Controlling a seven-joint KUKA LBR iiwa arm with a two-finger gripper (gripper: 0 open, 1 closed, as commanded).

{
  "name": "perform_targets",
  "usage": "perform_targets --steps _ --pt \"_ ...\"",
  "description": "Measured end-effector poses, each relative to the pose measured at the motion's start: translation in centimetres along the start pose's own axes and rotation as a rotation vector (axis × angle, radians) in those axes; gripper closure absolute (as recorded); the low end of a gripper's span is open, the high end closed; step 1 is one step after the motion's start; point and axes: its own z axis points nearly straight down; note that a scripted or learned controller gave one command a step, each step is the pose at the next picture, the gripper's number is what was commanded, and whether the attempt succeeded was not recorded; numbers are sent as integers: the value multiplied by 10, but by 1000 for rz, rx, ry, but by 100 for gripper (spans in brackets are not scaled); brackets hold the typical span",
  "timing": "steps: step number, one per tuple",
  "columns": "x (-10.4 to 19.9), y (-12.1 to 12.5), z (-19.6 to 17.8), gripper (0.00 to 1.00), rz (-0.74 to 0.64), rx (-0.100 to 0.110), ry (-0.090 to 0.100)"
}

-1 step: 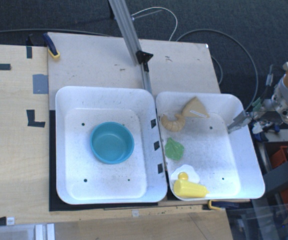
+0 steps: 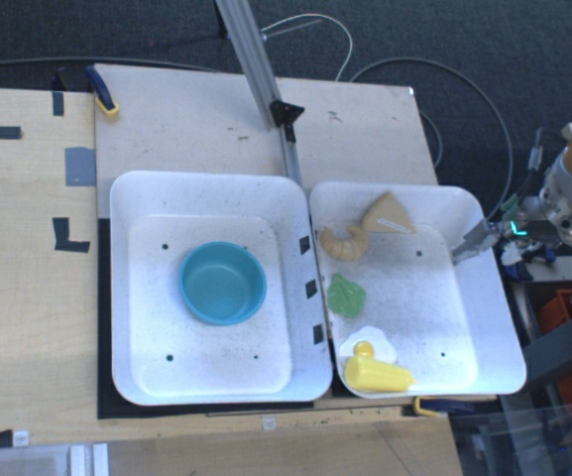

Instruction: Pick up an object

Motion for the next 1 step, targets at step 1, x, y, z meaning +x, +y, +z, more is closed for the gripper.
perform_targets --steps 1 --pt "6 -1 45 0 1 5 1"
